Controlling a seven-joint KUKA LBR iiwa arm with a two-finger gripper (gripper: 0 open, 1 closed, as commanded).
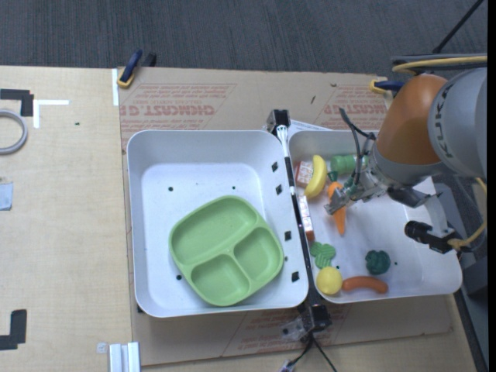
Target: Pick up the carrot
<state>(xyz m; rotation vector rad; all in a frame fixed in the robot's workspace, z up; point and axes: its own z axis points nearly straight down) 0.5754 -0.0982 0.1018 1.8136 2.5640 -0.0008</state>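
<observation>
The carrot [339,220] is in the right bin [422,281], close to the wall between the two bins. It is small and orange. Its long side runs from far to near, with the thin tip pointing near. The gripper [339,200] hangs right over the carrot's far end, and the two seem to touch. I cannot tell how wide it is, or if it really has the carrot, because that spot is small and crowded. The arm [434,122] comes in from the right, so the carrot lies just on the near side of the gripper. My guess is that the next move needs a good squeeze across the carrot's thin side, then a lift straight up. The right bin also holds a yellow banana [316,175] and a green thing [342,163] on the far side. Near the front are a lemon [329,280], an orange sausage [365,284], a dark green toy [378,262] and a small leafy green thing [322,251]. The left bin [155,208] holds a green plate [225,250] with three parts, tilted a bit.
</observation>
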